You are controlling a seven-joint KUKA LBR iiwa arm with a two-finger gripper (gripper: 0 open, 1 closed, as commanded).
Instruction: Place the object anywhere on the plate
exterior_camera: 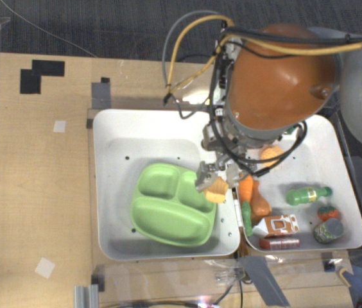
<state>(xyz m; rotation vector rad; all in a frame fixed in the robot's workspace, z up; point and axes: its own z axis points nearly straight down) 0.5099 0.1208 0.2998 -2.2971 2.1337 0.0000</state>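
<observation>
A green divided plate (pixel 168 207) lies in the left white bin (pixel 113 172). My gripper (pixel 210 181) hangs over the plate's upper right corner, under the big orange wrist band. It is shut on a small tan, bread-like object (pixel 217 190), which sits between the metal fingers (pixel 203 176) just above the plate's right rim. The wrist hides the upper part of the gripper.
The right bin (pixel 344 172) holds a carrot (pixel 247 186), a brown-orange item (pixel 260 206), a green bottle (pixel 307 194), a red and white box (pixel 281 224), a dark bar (pixel 279 242), a grey lump (pixel 327 231) and an orange piece (pixel 271 153). Cables loop behind the arm.
</observation>
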